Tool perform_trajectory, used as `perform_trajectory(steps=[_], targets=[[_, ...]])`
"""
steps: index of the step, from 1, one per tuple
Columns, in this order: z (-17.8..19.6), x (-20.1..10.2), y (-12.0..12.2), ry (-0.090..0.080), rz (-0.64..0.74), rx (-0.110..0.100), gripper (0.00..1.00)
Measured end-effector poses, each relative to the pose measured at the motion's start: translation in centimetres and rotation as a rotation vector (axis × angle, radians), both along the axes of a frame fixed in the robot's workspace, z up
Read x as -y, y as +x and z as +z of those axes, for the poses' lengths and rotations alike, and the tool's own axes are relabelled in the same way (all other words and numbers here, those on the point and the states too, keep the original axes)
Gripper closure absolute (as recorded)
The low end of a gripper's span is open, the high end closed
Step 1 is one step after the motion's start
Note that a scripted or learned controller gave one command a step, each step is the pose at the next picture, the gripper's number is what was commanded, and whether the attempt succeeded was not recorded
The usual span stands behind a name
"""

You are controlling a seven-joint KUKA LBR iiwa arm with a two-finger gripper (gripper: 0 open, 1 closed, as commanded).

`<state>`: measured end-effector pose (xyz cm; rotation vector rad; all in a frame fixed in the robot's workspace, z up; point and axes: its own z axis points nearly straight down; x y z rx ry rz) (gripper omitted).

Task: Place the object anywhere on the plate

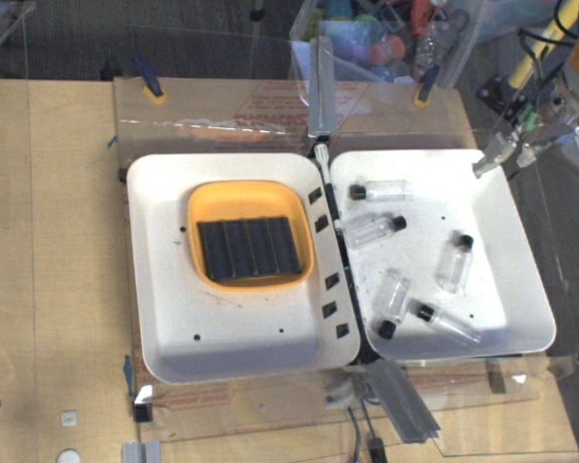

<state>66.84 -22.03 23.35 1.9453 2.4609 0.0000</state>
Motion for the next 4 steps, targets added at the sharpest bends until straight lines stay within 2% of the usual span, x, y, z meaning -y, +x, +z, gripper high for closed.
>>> perform_trajectory(steps=[1, 4], targets=[[-0.03, 0.02, -0.01, 0.000, 0.027, -0.001, 0.00], [0.60, 0.07, 0.03, -0.002, 0.359, 0.002, 0.00]])
